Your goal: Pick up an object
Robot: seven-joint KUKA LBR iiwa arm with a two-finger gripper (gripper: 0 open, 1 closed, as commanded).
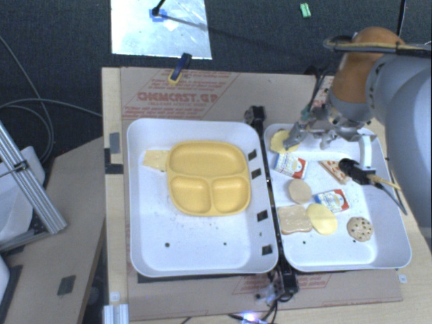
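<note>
Camera view: gripper, open or shut cannot be told, low over far-left corner of right bin beside yellow disc, likely lining up a pick; yellow tray in left bin.

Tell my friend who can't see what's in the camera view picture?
A grey and orange robot arm reaches from the right, its tool low over the right bin, which holds toy foods like a cookie and bread slice. The left bin holds a yellow divided tray.

The arm runs off the right edge, and the claw partly hides a yellow piece.
</note>
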